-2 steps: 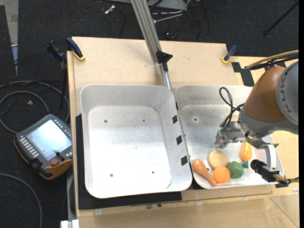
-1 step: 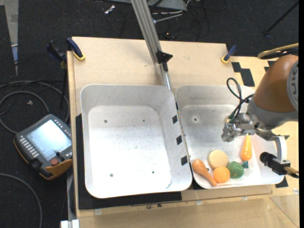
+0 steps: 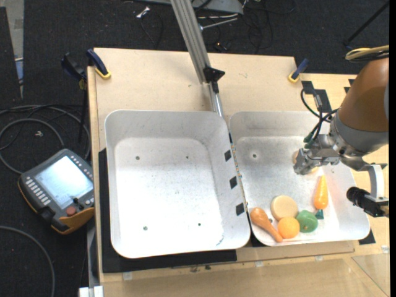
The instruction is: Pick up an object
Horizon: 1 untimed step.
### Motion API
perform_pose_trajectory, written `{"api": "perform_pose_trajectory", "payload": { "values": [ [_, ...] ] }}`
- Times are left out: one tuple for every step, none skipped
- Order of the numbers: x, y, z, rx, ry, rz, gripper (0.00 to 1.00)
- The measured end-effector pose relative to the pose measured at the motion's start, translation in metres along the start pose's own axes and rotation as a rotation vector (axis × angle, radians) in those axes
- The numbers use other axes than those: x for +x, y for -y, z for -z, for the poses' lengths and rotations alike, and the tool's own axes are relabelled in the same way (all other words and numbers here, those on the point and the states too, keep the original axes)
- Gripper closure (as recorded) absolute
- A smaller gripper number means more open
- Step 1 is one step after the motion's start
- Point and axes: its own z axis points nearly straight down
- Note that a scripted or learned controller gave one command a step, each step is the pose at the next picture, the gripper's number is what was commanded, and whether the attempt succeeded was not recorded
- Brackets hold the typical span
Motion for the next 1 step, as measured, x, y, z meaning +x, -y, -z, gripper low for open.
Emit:
{"api": "perform_pose_trajectory", "payload": {
  "values": [
    [-0.0002, -0.0020, 0.0532, -0.001, 0.001, 0.000, 1.00]
  ]
}}
